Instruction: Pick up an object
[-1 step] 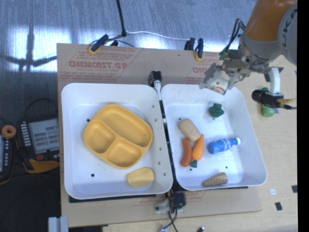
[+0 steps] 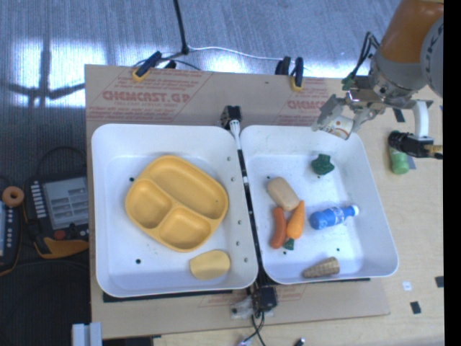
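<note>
The claw (image 2: 337, 121) is hovering above the right bin's (image 2: 374, 186) far rim, fingers spread wide and holding nothing. Six things are lying in that bin: broccoli (image 2: 322, 164), potato (image 2: 282, 192), two carrots (image 2: 288, 223), bottle (image 2: 333, 216), cone (image 2: 321, 268). The left bin (image 2: 101, 215) is carrying a tray (image 2: 176, 202) and a lemon (image 2: 209, 264).

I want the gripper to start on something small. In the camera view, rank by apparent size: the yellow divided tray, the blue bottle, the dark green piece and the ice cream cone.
1. yellow divided tray, by far the largest
2. blue bottle and ice cream cone: too close to rank
3. dark green piece, smallest
</note>
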Available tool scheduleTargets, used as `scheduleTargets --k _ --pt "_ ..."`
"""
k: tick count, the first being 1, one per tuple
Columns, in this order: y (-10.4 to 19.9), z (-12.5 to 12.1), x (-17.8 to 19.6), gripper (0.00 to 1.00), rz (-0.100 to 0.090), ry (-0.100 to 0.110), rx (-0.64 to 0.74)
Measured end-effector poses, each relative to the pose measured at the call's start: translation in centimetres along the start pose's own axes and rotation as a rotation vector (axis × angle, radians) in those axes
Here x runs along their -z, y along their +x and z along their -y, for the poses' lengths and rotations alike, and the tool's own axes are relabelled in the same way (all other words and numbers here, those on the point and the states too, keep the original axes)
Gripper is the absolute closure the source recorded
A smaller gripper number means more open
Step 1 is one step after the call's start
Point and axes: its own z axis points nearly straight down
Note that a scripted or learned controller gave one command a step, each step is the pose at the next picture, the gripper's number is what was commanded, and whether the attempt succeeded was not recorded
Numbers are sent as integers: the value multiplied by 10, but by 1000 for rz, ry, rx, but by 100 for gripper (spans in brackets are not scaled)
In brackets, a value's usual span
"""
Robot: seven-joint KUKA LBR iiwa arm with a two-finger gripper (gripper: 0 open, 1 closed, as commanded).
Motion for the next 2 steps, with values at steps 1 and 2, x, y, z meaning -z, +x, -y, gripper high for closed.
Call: scheduleTargets --k 1,2 --pt "-53 1 -82 0 -1 2 0" --pt "-41 1 -144 0 -24 11 6"
